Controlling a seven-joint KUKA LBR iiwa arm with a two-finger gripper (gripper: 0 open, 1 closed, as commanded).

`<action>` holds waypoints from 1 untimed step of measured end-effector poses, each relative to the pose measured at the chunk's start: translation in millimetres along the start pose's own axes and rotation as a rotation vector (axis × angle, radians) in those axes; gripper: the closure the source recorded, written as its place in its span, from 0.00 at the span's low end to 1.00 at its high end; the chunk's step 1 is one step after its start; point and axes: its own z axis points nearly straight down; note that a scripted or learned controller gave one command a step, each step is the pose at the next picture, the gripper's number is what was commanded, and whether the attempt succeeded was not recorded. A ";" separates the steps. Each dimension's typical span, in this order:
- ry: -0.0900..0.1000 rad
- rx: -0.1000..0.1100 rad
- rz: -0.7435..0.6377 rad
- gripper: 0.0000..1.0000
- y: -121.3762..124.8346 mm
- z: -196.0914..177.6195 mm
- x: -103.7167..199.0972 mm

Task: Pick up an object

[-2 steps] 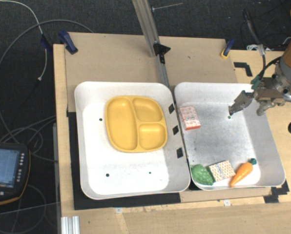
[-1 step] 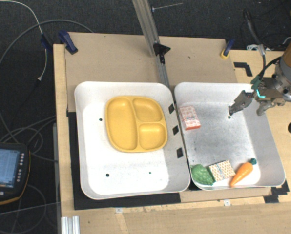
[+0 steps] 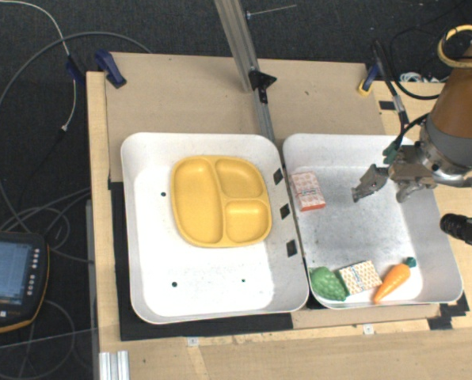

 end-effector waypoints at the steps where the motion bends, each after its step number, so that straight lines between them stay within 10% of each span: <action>1: 0.000 0.000 0.001 0.00 -10.1 51.3 -1.7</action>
